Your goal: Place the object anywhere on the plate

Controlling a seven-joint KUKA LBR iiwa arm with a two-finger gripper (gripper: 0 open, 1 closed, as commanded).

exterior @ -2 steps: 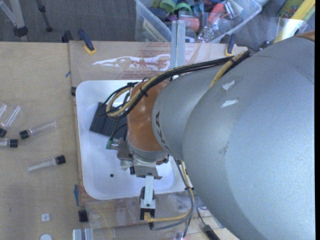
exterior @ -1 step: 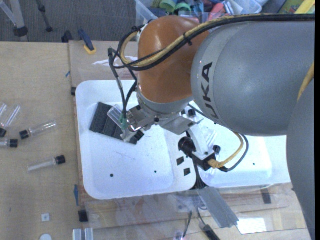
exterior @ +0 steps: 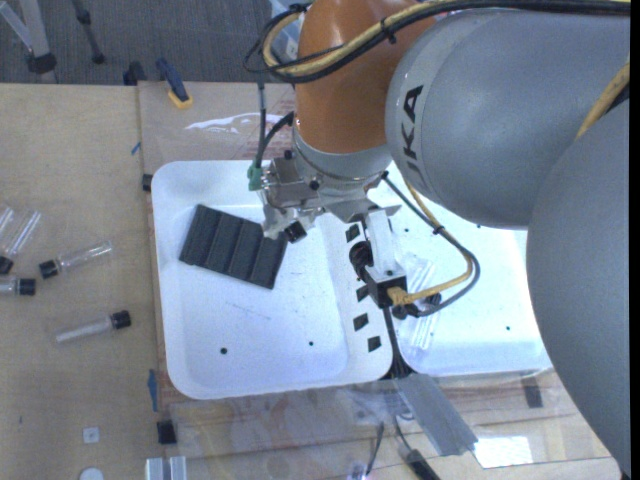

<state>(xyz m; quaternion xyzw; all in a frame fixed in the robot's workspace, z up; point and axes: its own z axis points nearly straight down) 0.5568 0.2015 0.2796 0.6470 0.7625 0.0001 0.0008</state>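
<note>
Low over the left bin [exterior: 200,368], the end effector [exterior: 283,223] hangs just beside the upper right corner of a dark ridged slab [exterior: 232,247]; whether it touches the slab cannot be told. Its tip is a small clutter of metal and black parts, and whether it is spread or pressed together cannot be told from this angle.

Two white bins sit side by side on the desk [exterior: 70,168]. One slab lies in the left bin, tilted, in the upper half. It is flat, roughly rectangular, dark grey to black, with four or so raised ribs running across its short side. A few small black specks dot the floor of the left bin.

One grey arm [exterior: 500,118] with an orange band [exterior: 340,68] covers most of the right bin [exterior: 480,338], so much of that bin is hidden. Cables loop over the band and down by the divider.

Left of the bins, on the desk, lie about four small clear tubes [exterior: 90,326] with black caps; the ones at the picture's edge are cut off. No plate can be made out with certainty.
</note>
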